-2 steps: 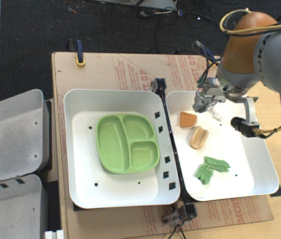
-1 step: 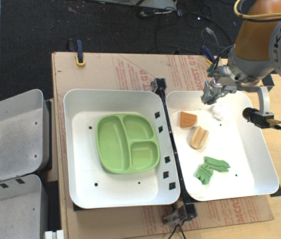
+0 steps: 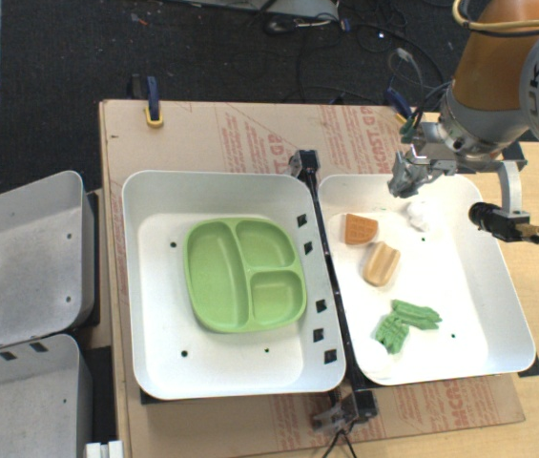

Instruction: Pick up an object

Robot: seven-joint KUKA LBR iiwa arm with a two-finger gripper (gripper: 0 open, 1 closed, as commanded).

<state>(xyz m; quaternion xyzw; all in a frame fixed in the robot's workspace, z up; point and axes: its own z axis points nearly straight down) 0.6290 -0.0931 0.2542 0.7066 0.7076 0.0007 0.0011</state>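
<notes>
Over the far corner of the right bin (image 3: 498, 284), the gripper (image 3: 408, 184) hangs above a small white object (image 3: 418, 217); nothing shows between its tips, and whether it is released or clenched cannot be told from this angle. That white object, lying near the bin's far wall, appears the nearest candidate for picking. It looks light and possibly soft or crumpled, so a low, centred pinch seems advisable; its exact shape is too small to judge

Other candidates lie toward the bin's middle: an orange wedge (image 3: 362, 228), a tan bread-like piece (image 3: 382, 263) just beside it, and a green bean-like cluster (image 3: 404, 324) well apart, nearer the front. All appear to be light toy food, likely smooth plastic and apt to slip; the tan piece is best taken across its narrow width

Obstructions: the far wall stands close to the white object and may crowd one side of the approach. A green divided tray (image 3: 245, 275) occupies the left bin (image 3: 155, 284), clear of the work
</notes>
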